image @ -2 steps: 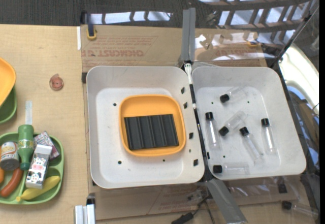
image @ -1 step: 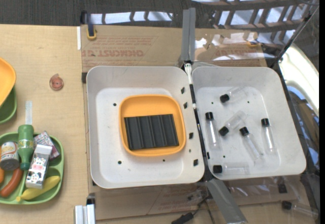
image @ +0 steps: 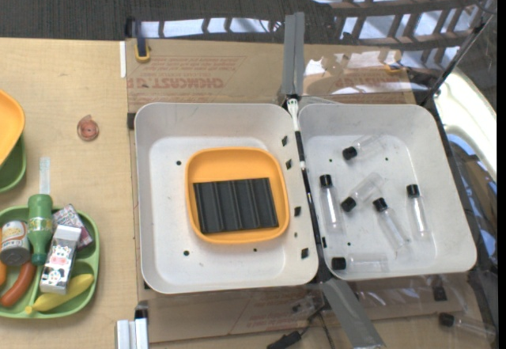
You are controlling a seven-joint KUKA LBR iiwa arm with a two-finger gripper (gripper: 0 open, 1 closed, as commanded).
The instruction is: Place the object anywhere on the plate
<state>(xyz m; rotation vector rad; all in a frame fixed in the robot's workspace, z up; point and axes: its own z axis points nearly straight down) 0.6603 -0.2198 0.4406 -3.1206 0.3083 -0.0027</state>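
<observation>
Your orange plate sits in the left bin, dark ridged slab on it, roughly six clear vials scattered in the right bin, gripper state untold.

Wood surface on left w/ green tray at near-left edge holding toy food: small can, green bottle, carton, sausage, banana. Orange bowl stacked in a green one at far-left edge. Small pink item lies alone, well apart from tray. Cardboard sheet w/ reversed print under the bins, far side.
</observation>
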